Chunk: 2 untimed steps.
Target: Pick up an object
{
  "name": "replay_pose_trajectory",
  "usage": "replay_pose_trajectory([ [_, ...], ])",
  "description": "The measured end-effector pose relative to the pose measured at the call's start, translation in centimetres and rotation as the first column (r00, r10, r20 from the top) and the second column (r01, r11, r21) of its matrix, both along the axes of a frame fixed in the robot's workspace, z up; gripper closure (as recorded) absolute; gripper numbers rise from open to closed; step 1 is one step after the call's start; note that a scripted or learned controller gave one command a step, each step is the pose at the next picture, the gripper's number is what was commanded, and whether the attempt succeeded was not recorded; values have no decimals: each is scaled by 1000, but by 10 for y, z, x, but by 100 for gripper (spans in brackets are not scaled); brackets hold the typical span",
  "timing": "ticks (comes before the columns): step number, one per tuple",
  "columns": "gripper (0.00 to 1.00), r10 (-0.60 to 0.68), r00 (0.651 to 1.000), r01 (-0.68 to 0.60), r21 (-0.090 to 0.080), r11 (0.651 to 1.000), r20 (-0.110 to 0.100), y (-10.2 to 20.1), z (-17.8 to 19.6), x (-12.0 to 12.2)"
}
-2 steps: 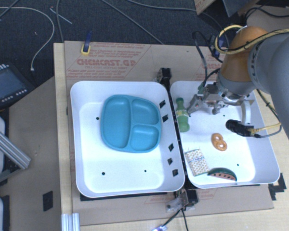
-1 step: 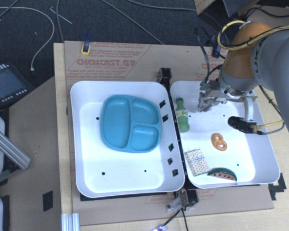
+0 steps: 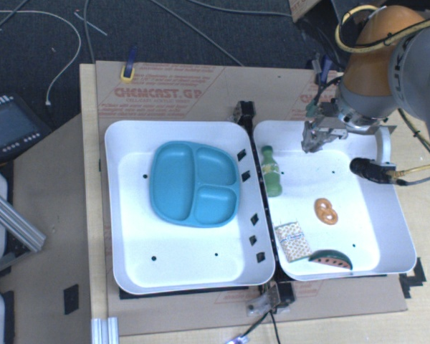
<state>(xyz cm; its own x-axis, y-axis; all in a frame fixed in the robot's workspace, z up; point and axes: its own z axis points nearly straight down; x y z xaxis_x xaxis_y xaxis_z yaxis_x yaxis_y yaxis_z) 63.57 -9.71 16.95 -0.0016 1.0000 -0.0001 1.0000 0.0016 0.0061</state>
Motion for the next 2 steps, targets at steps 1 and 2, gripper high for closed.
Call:
replay_pose_trajectory([
  [1, 100, 0, 1000, 0, 0, 1000, 1, 0, 48, 2],
  [2, 100, 4, 1000, -4, 3, 1000, -7, 53, 58, -8],
])
